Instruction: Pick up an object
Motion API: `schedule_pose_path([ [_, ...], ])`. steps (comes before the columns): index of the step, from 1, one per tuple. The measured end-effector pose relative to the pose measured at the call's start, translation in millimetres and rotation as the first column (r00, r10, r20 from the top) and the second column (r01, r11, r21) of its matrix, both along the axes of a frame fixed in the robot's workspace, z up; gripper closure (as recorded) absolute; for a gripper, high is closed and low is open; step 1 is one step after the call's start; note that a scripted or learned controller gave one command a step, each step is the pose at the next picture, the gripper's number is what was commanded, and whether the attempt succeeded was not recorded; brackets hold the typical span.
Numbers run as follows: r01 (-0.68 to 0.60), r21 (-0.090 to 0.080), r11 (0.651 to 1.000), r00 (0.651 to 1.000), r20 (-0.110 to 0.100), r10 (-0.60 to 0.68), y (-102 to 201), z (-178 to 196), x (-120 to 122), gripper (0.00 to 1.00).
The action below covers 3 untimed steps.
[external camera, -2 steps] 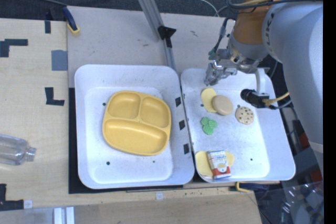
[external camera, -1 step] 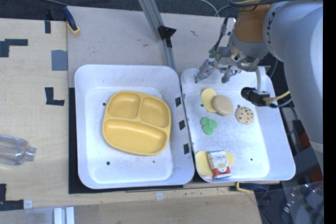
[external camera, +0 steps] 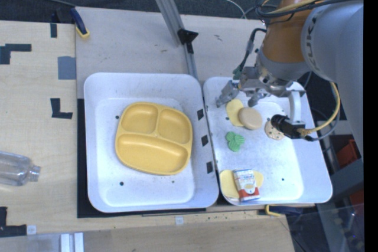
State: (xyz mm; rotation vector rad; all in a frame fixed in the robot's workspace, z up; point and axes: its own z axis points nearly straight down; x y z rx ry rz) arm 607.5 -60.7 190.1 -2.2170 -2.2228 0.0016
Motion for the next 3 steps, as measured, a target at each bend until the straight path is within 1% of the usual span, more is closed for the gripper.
schedule_pose_path([
  [1, 0.002, 0.0, 1.0, 1.0, -0.001, -0.002, -6.0, 27.7, -60.2, 0.0],
  [2, -0.003, 0.001, 1.0, 1.0, -0.003, 0.003, 55.6, -3.7, -62.7, 0.0],
  [3, 0.0, 0.001, 1.0, 1.0, -0.002, 0.0, 52.9, 7.5, -62.3, 1.0],
])
